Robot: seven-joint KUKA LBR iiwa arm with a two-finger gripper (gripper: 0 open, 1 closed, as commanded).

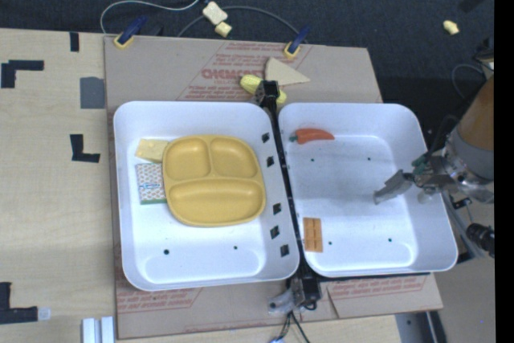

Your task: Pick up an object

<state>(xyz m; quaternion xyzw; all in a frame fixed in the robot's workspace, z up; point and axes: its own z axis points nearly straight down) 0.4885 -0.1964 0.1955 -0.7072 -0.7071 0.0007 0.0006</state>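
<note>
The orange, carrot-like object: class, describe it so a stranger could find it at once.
Start at the right-hand white bin. Look along its far edge, near the black divider between the two bins, where the orange carrot-like object lies flat. It is long and reddish orange with a green tip, unlike the flat orange card near the bin's front.

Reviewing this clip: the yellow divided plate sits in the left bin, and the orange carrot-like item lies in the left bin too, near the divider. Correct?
Not quite. The camera view shows the orange carrot-like item in the right bin, near the divider, at its far end. The yellow divided plate does sit in the left bin.
</note>
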